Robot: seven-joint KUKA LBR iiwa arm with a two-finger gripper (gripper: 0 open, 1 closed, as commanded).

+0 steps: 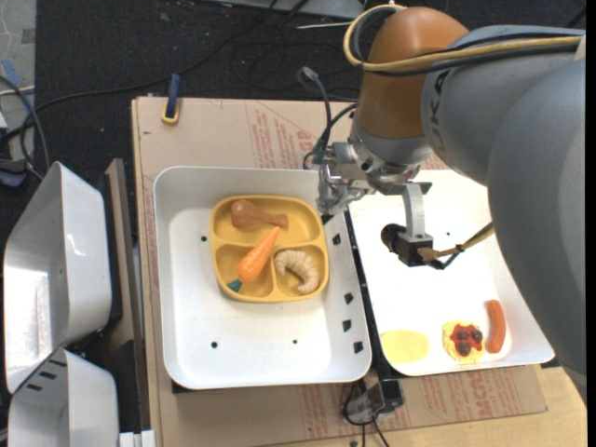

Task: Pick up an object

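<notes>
So the gripper (332, 196) is parked right over the divider between the two bins, at about 1 o'clock from the yellow plate (315, 220) in the left bin (186, 250). Honestly can't tell how the gripper is set from this angle, and nothing's visibly in it.

Closest candidates are on that plate, which has three compartments with one toy food in each: a drumstick (257, 215) up at 12 o'clock, a carrot (260, 256) lying diagonally through the middle toward 7, and a shrimp (300, 269) at 5 o'clock.

My guess is they're all light hollow plastic, stiff and a bit slick, so they'll squirt out if pinched off-centre. I'd go for the drumstick across its narrow bone end, or the carrot mid-body across its width. The shrimp's curl looks awkward.

The right bin (438, 324) has three more items along its 6 o'clock edge: a flat yellow disc (405, 345), a small tart with berries (464, 340) and a sausage (495, 326) just beside it. The disc looks too flat to grab easily.
</notes>
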